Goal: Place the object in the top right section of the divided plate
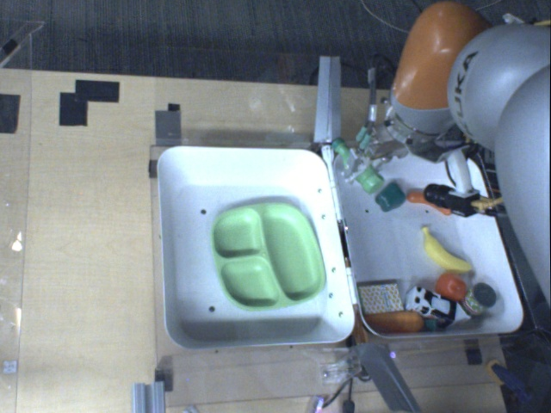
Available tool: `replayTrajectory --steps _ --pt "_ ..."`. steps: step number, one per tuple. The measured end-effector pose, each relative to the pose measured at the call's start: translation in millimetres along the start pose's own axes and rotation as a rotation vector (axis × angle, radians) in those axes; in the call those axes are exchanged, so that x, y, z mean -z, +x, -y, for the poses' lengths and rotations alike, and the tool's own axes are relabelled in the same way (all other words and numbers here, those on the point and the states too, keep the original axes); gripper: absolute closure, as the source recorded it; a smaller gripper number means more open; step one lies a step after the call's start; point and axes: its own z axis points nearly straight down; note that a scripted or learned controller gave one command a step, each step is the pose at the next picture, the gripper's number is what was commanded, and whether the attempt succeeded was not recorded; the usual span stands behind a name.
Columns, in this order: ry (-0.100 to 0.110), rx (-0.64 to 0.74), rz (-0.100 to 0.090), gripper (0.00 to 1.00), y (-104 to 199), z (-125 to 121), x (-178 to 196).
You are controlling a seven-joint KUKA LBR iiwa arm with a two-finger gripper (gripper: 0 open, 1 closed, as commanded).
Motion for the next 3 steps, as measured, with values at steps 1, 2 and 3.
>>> replayTrajectory --steps 1,2,3 --pt "-0.023 0.170 0.007 1.00 68 -35 6" --pt "-0.026 0.386 0.009 1.00 163 -68 15" --pt "-0.025 0.547 0.011 1.00 162 -38 64"
